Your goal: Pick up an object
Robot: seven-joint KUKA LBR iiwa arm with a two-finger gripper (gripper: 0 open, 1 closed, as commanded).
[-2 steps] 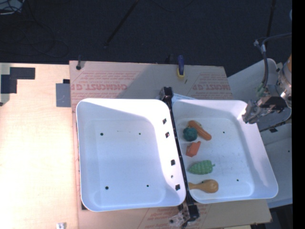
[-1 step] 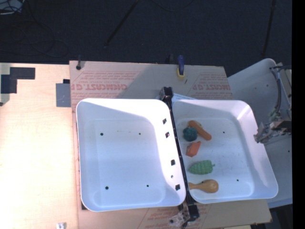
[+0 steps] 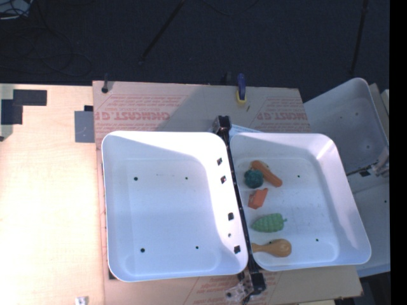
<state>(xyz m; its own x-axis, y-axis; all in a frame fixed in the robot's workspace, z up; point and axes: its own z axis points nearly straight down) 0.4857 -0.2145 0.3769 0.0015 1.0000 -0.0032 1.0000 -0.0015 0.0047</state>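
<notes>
Several toy foods lie along the left side of the right bin (image 3: 331, 189). An orange carrot-like piece (image 3: 267, 174) lies farthest back, touching a dark teal round piece (image 3: 254, 179). Just in front sits a small orange-red piece (image 3: 257, 199). A bumpy green piece (image 3: 268, 223) lies nearer the front. A tan gourd-shaped piece (image 3: 273, 248) rests closest to the front wall.
The left bin (image 3: 165, 259) sits beside the right one, joined by black clips (image 3: 224, 180) along the shared wall. Both rest on brown cardboard (image 3: 159, 110) over a pale wooden bench (image 3: 44, 196). A blue and yellow clamp (image 3: 241, 89) holds the cardboard's back edge.
</notes>
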